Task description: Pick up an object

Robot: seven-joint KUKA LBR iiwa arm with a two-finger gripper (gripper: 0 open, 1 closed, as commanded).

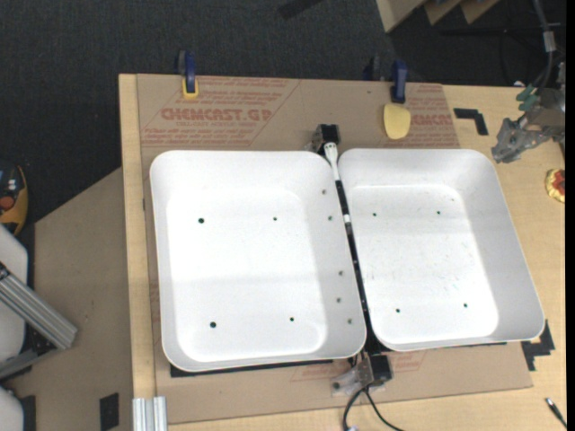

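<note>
From my station I see the gripper [514, 139] at the far right, over the bench [135, 241] just beyond the right bin's [503, 196] far corner; whether it is released or clenched I cannot tell. A pale yellow object [396, 120] lies on the bench just behind that bin, below a blue clamp [398, 77]. The left bin [162, 241] sits alongside.

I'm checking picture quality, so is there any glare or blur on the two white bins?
Camera view: the left bin is in focus, with a soft shadow band across its lower floor; the right bin is bright but keeps its speckles; the gripper near the right edge looks slightly soft.
</note>
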